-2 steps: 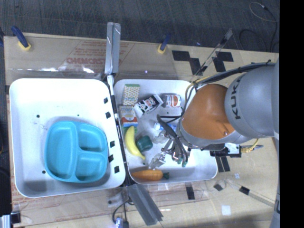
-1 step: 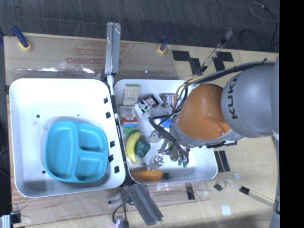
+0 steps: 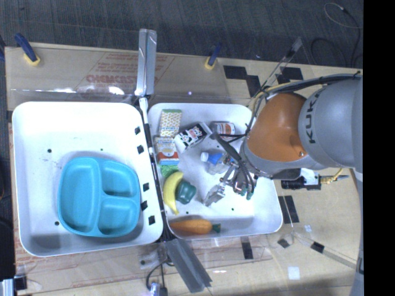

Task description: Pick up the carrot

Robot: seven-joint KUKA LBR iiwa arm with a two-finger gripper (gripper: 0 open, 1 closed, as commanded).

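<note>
The carrot [image 3: 191,227], orange with a green stub at its right end, lies flat along the front wall of the right bin [image 3: 266,217]. My gripper [image 3: 225,187] hangs over the middle of that bin, up and to the right of the carrot and apart from it. The arm's orange band [image 3: 276,134] sits above the bin's right side. Cables cover much of the gripper.
A yellow banana [image 3: 171,190] and a green item [image 3: 186,192] lie left of the gripper. Small cartons [image 3: 169,123], a clear bottle [image 3: 214,160] and a can [image 3: 223,128] crowd the back. The left bin [image 3: 31,128] holds a blue divided plate [image 3: 99,196].
</note>
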